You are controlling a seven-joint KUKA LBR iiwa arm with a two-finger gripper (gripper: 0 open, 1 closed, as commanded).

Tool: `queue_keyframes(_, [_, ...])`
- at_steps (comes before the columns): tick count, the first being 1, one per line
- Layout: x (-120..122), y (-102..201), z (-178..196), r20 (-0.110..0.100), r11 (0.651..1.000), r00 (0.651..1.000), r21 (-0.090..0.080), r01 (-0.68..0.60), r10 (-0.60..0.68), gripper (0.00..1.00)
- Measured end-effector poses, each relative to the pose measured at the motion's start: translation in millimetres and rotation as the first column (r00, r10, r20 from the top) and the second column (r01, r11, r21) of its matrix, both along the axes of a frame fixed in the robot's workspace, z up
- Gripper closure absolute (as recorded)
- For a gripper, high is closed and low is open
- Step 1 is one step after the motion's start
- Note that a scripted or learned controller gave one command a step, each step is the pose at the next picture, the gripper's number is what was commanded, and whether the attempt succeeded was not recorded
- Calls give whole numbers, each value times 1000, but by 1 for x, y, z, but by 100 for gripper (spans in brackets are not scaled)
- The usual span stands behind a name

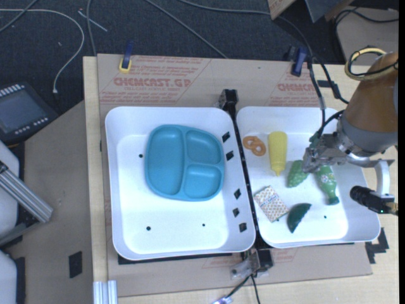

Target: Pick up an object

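Green objects, two: one (297, 173) just left of the gripper (315, 163), a bottle (328, 182) just below, right bin (335, 233). Approach step judged; descent required next. Jaw state could not be told.

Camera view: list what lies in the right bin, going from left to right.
Orange pretzel → patterned packet → yellow piece → green leafy piece → green bottle. The dark green wedge sits nearer the front, under the leafy piece, so its place is unclear.

Red "CHEMCAST GP" lettering on the brown board (158, 81) under the bins, partly faded
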State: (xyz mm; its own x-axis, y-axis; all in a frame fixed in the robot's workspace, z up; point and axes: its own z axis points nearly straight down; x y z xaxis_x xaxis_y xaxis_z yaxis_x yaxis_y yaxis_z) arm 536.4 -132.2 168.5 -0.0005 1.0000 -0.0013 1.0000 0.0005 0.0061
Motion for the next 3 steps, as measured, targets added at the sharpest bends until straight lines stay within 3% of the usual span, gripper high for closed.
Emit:
queue_keyframes(2, [6, 16, 96, 1, 1000, 1000, 0, -2, 2, 100])
queue_keyframes(3, [-1, 73, 82, -9, 1000, 1000, 4, -5, 5, 100])
